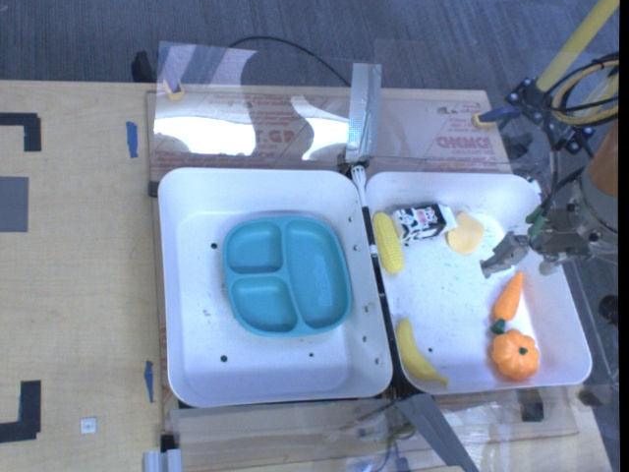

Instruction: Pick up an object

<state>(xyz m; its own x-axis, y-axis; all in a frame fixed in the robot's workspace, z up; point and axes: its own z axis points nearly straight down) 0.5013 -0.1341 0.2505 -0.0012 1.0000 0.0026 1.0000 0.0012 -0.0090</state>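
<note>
My gripper (524, 262) hangs over the right side of the right bin (462, 362), with its fingers (497, 255) spread open and nothing between them. An orange carrot (507, 299) lies just below it, its upper end close under the fingers. Below the carrot sits a small orange pumpkin (514, 354). Further left in the same bin are a yellow corn cob (389, 242), a black-and-white carton (420, 221), a pale yellow chip (466, 234) and a banana (418, 355) near the front wall.
The left bin (187, 293) holds a blue divided plate (287, 274). A metal post (362, 114) stands behind the seam between the bins. Cables and a yellow rod (580, 37) crowd the upper right.
</note>
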